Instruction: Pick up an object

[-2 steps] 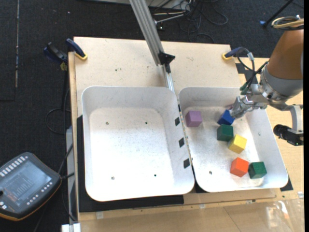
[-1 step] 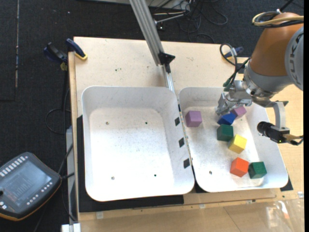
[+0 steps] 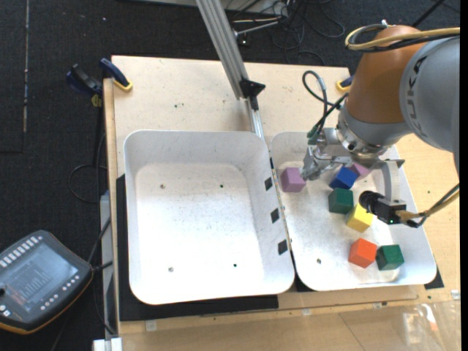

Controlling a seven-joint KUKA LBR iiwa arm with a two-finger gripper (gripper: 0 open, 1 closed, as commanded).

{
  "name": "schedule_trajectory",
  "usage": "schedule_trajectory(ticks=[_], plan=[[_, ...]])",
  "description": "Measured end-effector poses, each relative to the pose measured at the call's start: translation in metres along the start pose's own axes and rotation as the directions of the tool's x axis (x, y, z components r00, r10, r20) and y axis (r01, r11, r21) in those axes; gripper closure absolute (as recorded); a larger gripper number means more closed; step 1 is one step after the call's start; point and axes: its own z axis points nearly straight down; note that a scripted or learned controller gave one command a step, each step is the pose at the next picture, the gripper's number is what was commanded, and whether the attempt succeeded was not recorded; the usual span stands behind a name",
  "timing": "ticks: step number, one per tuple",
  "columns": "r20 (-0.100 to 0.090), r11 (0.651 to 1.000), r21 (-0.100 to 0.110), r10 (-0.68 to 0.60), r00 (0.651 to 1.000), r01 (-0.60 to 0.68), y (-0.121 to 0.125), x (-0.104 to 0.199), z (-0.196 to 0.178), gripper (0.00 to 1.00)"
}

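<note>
In the right-hand bin (image 3: 409, 273), an orange block (image 3: 363, 253) and a green block (image 3: 390, 257) lie nearest; farther back sit yellow (image 3: 359, 219), dark green (image 3: 340, 201) and blue (image 3: 341, 178) blocks. The purple block (image 3: 292, 179), likely light, rigid and best pinched across flat sides, lies just left of the hand (image 3: 314, 168); whether the hand is spread cannot be told.

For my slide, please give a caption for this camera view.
Robot hand hovers beside purple cube in right bin.
</note>
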Motion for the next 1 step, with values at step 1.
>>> schedule_trajectory(ticks=[1], plan=[[0.0,1.0,0.001,-0.001,1.0,0.001,-0.0111,0.0563,0.0043,1.0]])
